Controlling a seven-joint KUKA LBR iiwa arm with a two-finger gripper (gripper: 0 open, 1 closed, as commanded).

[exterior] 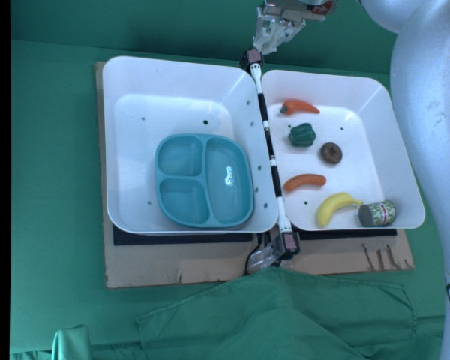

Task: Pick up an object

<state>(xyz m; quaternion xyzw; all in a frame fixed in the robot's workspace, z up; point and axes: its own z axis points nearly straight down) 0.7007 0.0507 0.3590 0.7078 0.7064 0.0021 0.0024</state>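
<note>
Green cloth covers the worktop [52, 163] under two white bins. Left bin [135, 81] holds a teal divided plate [204, 180]. Right bin [375, 111] holds a carrot [298, 107], green pepper [302, 135], doughnut [331, 154], sausage [304, 182], banana [336, 207] and can [378, 214]. The gripper [272, 40] hovers over the far edge.
</note>
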